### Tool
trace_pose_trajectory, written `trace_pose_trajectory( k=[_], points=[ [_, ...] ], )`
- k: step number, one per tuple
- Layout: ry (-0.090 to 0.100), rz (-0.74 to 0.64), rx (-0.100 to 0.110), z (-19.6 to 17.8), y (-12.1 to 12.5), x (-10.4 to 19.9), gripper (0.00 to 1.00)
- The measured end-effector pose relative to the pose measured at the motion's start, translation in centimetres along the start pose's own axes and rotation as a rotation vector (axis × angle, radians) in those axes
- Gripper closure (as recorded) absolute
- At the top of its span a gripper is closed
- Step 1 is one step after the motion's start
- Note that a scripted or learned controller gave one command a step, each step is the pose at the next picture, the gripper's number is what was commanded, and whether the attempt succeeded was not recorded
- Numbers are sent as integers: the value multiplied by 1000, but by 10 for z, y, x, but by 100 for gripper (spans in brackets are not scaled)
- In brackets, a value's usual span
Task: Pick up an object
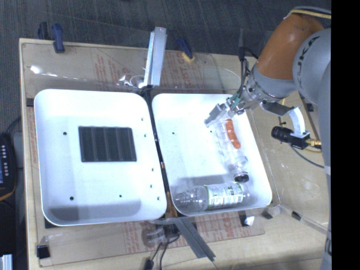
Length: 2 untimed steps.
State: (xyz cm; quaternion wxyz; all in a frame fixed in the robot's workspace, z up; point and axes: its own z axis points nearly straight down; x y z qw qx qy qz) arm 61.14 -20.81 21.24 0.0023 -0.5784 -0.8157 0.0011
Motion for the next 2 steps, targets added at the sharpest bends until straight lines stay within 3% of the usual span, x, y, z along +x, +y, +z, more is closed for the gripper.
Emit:
trace_pose_trajectory(
  k=[1,2],
  points=[
    [-1,-3,1,-10,1,1,100],
    [-1,-3,1,-10,1,0,0]
  ],
)
